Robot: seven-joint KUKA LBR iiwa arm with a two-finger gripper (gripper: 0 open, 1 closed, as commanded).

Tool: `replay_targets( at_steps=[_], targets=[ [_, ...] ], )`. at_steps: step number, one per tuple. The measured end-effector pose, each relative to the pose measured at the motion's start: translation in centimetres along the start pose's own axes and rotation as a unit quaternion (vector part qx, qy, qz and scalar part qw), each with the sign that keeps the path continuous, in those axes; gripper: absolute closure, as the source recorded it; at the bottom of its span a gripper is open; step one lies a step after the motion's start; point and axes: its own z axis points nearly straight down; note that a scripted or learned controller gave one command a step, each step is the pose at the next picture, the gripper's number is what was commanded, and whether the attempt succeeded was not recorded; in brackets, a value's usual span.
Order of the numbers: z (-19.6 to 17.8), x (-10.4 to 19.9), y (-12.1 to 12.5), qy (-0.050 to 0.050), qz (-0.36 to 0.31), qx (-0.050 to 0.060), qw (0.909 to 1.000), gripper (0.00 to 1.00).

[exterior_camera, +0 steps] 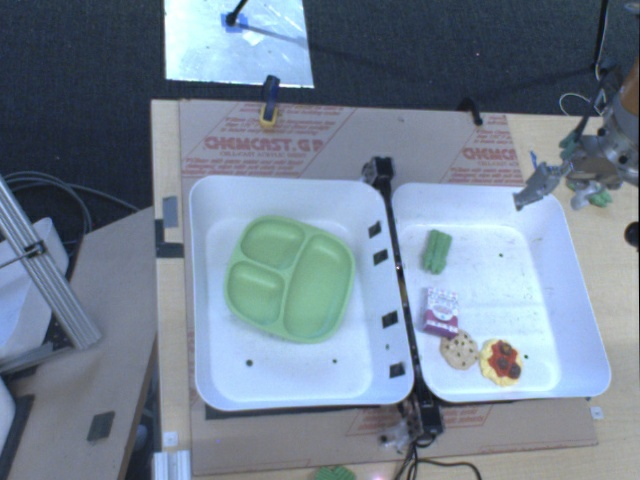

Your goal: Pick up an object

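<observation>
The bench [330,128] carries my two white bins side by side; the left bin [215,208] holds a green divided plate [290,278], broad, stiff and probably too flat to pinch except at its rim. The right bin [520,258] is mine to work: a green block [436,251] lies near its upper left, a small pink packet [441,310] below it, then a cookie [459,350] touching a pizza-like disc [501,360] near the front wall. I judge the green block the best pick: light, firm, taken across its narrow sides, with bare floor all around. My gripper [530,188] hangs over the bin's far right rim; whether my jaws are apart I cannot tell.
</observation>
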Motion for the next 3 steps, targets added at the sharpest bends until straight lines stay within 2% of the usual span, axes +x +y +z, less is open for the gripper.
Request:
replay_targets(
  at_steps=[1,2,3],
  targets=[
    [12.1,8.9,-3.9,0.003,-0.004,0.006,1.0,0.0],
    [20.1,6.5,0.3,0.0,0.0,0.002,1.0,0.0],
    [12.7,7.5,4.8,0.0,-0.002,-0.004,1.0,0.0]
  ],
)
